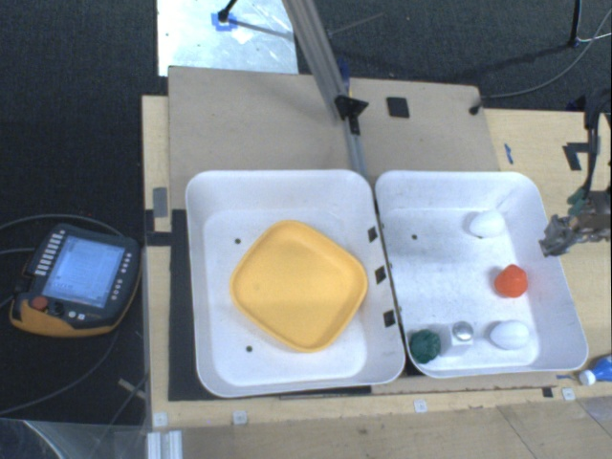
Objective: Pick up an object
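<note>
The fingers (559, 240) hang over the right bin's (449, 256) right rim; I cannot tell whether they are open or closed. Just beside them, inward, sits an orange rounded object (511, 281). A white egg-shaped object (486, 224) lies farther in, another (510, 334) below.
</note>
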### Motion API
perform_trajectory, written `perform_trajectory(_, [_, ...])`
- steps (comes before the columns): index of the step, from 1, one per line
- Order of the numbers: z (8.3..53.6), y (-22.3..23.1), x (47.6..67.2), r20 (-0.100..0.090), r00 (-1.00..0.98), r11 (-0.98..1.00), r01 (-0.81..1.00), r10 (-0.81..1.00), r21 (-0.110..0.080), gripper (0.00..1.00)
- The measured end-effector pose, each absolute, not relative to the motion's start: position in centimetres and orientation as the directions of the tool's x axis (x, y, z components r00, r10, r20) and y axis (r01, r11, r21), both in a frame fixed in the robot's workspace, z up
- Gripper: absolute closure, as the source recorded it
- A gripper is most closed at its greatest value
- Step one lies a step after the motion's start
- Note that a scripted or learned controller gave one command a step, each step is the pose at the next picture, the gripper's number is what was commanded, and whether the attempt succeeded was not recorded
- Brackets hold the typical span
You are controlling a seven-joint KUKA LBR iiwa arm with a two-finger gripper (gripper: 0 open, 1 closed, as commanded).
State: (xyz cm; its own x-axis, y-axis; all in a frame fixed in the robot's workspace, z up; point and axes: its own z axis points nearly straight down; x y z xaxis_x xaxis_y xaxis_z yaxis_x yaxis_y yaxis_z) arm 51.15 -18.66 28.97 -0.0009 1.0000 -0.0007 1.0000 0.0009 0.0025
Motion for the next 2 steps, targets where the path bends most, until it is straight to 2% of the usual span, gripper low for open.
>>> perform_trajectory(1, [29.0,-13.4,53.4,0.000,-0.005,0.005,1.000,1.000,0.001,1.00])
perform_trajectory(2, [27.1,-8.5,55.2,0.001,-0.005,0.005,1.000,1.000,0.000,1.00])
